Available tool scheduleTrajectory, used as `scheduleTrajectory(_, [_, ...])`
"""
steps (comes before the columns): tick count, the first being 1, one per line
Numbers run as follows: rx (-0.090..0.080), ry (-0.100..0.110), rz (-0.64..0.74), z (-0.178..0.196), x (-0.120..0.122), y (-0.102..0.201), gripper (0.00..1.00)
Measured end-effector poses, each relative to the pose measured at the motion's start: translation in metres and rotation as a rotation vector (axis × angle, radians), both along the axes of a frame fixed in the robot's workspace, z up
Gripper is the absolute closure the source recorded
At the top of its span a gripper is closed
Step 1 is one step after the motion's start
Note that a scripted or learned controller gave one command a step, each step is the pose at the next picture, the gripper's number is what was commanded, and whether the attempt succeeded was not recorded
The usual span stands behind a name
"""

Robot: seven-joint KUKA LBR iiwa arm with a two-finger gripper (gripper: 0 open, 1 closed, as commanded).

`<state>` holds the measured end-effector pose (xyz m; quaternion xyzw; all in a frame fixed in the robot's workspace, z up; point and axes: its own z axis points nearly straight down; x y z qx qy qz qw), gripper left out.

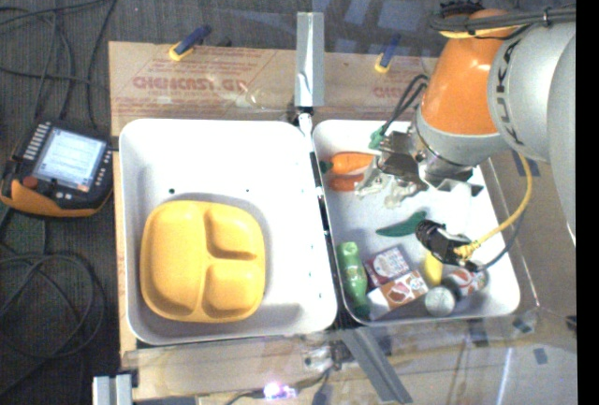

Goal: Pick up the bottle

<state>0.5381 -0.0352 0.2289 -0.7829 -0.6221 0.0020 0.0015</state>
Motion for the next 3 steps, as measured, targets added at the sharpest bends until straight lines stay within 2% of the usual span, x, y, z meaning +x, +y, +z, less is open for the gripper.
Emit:
scheduleTrajectory(1, [0.0,0.0,0.0,0.0,0.0,0.0,0.0])
scheduleTrajectory(2, [-0.003,-0.001,-0.02,-0.003,-0.001,-0.086,0.0])
scheduleTrajectory(3, [-0.002,-0.001,-0.069,0.001,-0.008,-0.14,0.0])
